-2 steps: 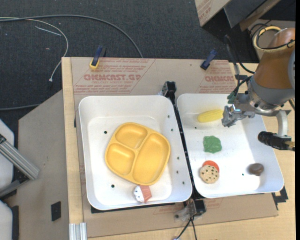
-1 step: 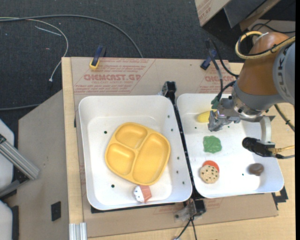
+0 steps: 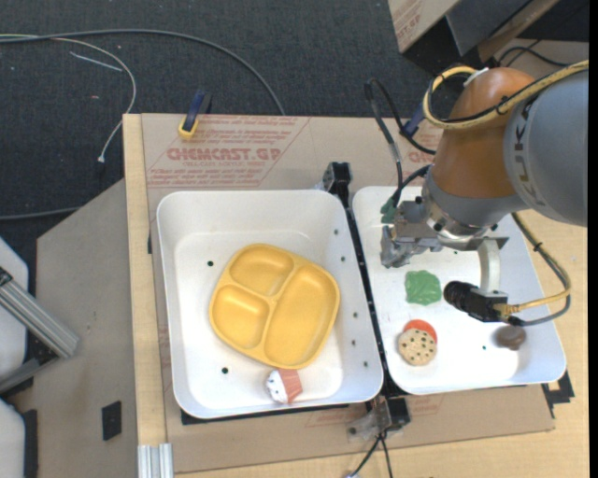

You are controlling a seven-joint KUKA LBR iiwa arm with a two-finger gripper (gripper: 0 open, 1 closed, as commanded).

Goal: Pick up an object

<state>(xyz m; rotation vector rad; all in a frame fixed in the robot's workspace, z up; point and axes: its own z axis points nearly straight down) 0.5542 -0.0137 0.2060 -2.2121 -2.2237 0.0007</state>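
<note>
Grey two-finger gripper (image 3: 396,250) hangs over right shallow white bin (image 3: 534,359), just above-left of flat green piece (image 3: 422,287); finger state unclear.

yel tray (image 3: 274,305) | grn blob (image 3: 422,287) | spotted tan cookie (image 3: 417,346) | wht bins (image 3: 177,245)

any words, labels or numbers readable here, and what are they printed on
"CHEMCAST GP" reads in large red letters on the brown protective sheet under the bins, above the left bin.
Smaller red lines printed above and below that word are too blurred to read.
Print on the cardboard box at the top edge is too small to read.
</note>
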